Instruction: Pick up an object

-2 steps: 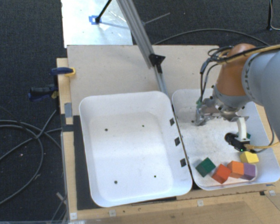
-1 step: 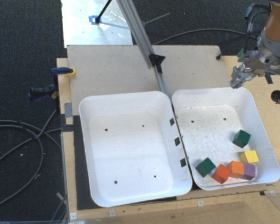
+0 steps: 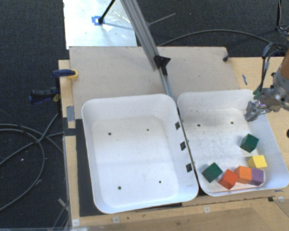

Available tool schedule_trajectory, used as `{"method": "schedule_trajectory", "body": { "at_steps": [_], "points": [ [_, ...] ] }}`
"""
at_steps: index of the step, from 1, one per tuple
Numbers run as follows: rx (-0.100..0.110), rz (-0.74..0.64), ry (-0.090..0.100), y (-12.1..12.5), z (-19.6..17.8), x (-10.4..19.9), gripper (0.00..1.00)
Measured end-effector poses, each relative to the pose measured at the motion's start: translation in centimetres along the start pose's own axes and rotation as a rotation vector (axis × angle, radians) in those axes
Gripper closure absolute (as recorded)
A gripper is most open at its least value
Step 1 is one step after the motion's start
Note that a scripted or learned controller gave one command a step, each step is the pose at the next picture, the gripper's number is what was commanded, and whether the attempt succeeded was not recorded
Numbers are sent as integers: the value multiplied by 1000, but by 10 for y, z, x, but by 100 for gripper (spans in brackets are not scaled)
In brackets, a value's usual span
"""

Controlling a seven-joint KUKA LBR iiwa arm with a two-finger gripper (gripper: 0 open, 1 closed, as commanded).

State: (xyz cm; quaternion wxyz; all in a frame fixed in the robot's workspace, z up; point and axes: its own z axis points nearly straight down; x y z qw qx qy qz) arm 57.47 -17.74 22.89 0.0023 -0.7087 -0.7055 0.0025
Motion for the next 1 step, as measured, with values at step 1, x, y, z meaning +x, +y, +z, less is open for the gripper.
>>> {"method": "schedule_trajectory", "body": {
  "at_steps": [1],
  "points": [
    [-5, -2, 1, -61, 142, -22, 100]
  ]
}}
